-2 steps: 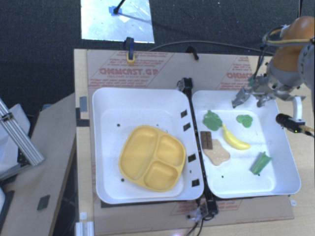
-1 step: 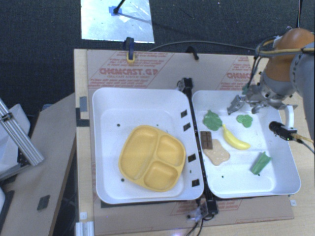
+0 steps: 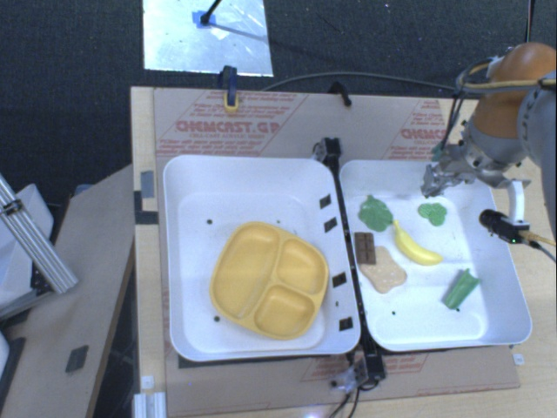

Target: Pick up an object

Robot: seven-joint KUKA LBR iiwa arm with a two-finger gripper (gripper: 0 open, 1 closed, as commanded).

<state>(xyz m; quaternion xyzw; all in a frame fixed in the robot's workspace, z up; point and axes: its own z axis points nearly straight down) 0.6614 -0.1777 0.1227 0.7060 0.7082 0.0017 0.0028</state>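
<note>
Hovering over the far corner of the right bin (image 3: 500,316), my pincer (image 3: 438,181) hangs just beside a small green broccoli piece (image 3: 432,212), a little toward the back wall from it; from this slanted view I cannot tell how the tips are set, so I leave that unsaid. Nothing sits between them that I can make out, so I count myself as carrying nothing. The broccoli piece is the nearest candidate and the one I judge to be in hand for this try. It looks like a toy food: likely light, probably hollow plastic or foam, with a bumpy crown that should give the tips some bite, though it may roll or skid on the smooth white floor if I nudge it from one side. I would close across its widest part, coming straight down. Other choices lie in the same bin: a larger leafy green piece (image 3: 375,212) near the divider, a yellow banana (image 3: 415,246) lying aslant between the greens, a tan bread slice (image 3: 384,275) with a brown chocolate bar (image 3: 365,248) touching its upper edge, and a green pepper-like piece (image 3: 459,289) toward the near right. The banana looks slick and curved, best pinched across its middle; the bread is flat and hard to get under. In the left bin (image 3: 187,233) rests a yellow divided tray (image 3: 270,279), too broad for me
</note>
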